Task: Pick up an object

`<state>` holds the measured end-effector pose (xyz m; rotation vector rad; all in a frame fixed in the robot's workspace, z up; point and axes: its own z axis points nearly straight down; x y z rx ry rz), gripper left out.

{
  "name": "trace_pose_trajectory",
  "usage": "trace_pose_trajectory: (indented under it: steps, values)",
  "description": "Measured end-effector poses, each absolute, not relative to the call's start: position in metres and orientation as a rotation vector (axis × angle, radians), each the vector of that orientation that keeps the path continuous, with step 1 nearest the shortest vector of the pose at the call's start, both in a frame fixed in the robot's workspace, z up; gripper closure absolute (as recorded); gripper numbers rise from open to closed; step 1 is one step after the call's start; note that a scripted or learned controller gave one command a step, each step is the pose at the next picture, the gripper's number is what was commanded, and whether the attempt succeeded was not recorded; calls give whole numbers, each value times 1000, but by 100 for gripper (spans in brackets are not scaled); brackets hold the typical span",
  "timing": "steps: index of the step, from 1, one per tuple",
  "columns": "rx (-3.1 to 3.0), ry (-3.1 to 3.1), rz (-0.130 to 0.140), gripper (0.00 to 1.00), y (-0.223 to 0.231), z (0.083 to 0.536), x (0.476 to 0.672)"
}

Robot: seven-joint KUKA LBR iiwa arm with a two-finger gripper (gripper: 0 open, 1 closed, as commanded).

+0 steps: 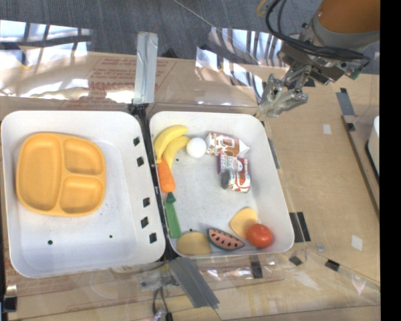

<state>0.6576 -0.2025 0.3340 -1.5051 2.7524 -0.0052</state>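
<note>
My gripper [281, 100] hangs above the far right corner of the right bin [271, 172], with nothing seen between its fingers. Inside that bin lie a yellow banana [167, 141], a white ball [196, 148], two small snack packets [232, 164], an orange carrot with a green top [167, 191], a watermelon slice [224, 239], a red tomato [259, 235], and two yellow pieces [194, 243]. None of these touches the gripper.
The left bin [120, 239] holds a yellow divided plate [60, 174]. A dark divider with clips runs between the bins [149, 179]. Brown cardboard bench surface [321, 172] stretches to the right of the bins.
</note>
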Motion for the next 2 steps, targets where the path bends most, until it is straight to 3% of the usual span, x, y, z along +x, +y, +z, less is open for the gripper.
trace_pose_trajectory:
  steps: [1,2]
  values:
    - [-1681,2654,2,100,-153,302,657]
    - [-2339,2094,-2,100,-200,301,657]
